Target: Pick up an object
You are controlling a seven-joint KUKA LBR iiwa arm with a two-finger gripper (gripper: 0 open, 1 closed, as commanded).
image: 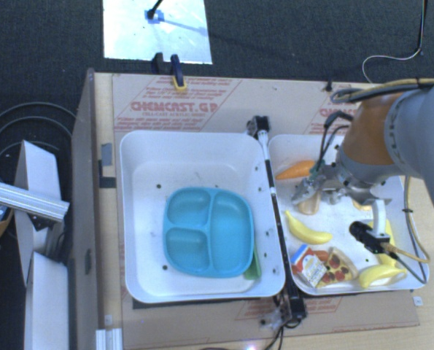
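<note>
Pizza slice (338, 266) and 2 bananas (308, 230) lie in the right bin (403, 286), where the gripper (309, 190) hangs low beside a carrot (295, 170), apparently in the reaching step, needing a centred descent.

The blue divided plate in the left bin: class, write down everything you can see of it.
The light blue, rounded-rectangular plastic plate has three compartments set off by raised ridges: two smaller ones on its left, one long one on its right. It looks smooth and slightly glossy. It lies flat, face up, near the front right of the left white bin, turned slightly askew. A green object peeks out beside its lower right corner.
</note>
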